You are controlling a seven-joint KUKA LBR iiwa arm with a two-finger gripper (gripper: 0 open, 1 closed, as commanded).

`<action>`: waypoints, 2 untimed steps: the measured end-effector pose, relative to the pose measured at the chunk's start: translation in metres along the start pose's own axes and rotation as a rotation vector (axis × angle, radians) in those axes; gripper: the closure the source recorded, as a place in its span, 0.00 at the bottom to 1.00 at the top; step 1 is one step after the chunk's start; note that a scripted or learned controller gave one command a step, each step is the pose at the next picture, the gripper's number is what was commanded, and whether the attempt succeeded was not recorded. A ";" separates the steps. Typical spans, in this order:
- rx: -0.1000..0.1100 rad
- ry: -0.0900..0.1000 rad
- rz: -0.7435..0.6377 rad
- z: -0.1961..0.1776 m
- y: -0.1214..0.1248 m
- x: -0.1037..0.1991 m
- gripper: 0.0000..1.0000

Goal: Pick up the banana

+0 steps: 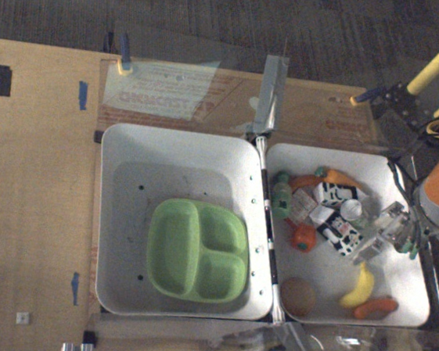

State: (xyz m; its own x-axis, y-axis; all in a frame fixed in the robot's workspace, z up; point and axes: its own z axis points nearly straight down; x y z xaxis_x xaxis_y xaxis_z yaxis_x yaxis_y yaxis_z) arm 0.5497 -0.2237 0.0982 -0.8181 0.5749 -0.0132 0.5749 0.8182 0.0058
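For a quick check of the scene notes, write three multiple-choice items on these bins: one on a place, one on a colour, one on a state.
1. Where does the banana lie?
A. right bin, near its front edge
B. left bin
C. on the bench

2. What colour is the divided plate?
A. red
B. green
C. blue

3. How does the banana stand to the gripper?
A. between its fingers
B. lying in the bin, apart from it
C. lifted clear of the bin

Answers: 1 A, it lies low in the right bin beside an orange-red item. 2 B, the plate is plainly green. 3 B, the gripper sits above it.
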 end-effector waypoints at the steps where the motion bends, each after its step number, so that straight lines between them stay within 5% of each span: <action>1: 0.003 0.012 -0.061 0.011 0.005 0.088 0.00; 2: -0.001 0.001 -0.059 -0.001 0.006 0.085 1.00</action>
State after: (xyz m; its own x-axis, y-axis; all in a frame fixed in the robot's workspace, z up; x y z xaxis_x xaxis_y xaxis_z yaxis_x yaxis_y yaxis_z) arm 0.4835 -0.1693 0.0981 -0.8508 0.5253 -0.0120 0.5253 0.8509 0.0056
